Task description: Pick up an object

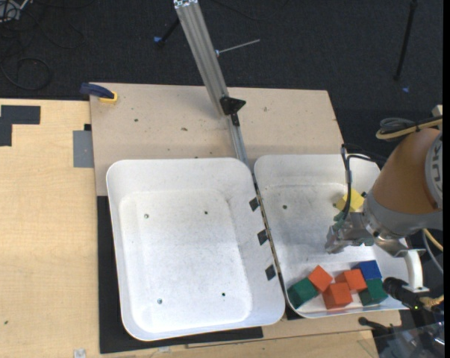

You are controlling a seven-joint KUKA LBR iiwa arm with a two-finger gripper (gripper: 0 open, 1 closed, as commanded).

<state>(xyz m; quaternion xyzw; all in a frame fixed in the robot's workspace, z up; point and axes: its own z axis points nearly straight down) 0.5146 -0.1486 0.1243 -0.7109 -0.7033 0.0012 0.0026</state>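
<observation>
Down at six o'clock of the right-hand shallow white bin (299, 177): orange (336, 294), green (303, 291) and blue blocks (369, 269) bunched together, untouched. Just above, at three o'clock, grey two-finger gripper (342, 237) low, seemingly poised for a grab; finger state impossible to tell. Beyond, small yellow object (352, 200).

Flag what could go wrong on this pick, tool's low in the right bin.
1. The blocks are bunched in the right bin's near corner: orange blocks touch the green and blue ones, so a grasp may nudge neighbours or pinch two.
2. The tool sits behind the cluster, by a yellow piece the arm partly hides; it may close on nothing.
</observation>
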